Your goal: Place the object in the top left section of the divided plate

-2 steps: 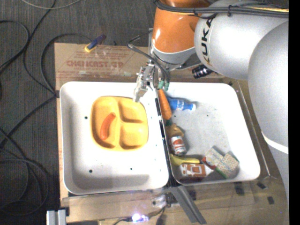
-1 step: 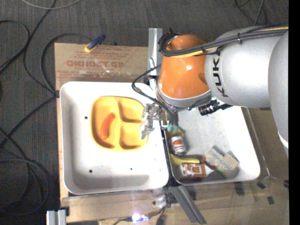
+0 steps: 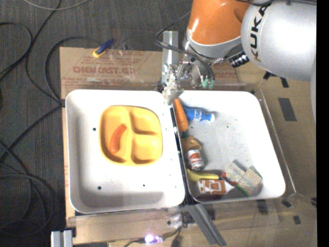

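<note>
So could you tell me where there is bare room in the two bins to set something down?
Left bin: bare floor all around the yellow plate, widest below it. Right bin: open right half. Crowded along its left wall and bottom: carrot, bottles, banana, boxes.

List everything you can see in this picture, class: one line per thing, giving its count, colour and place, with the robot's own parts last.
Bins: two, white, side by side on the bench.
Divided plate: one, yellow, in the left bin.
Sausage-shaped piece: one, orange-red, in the plate's long left section.
Carrot: one, orange, right bin, along its left wall.
Small bottle: one, blue with white cap, right bin, beside the carrot.
Sauce bottle: one, brown, right bin, near its left wall.
Banana: one, yellow, right bin, near front.
Small cartons: several, mixed colours, right bin's front.
Cardboard sheet: one, brown, behind the bins.
Arm: one, grey and orange, upper right.
End effector: one, metal, above the bins' rear divide.
</note>
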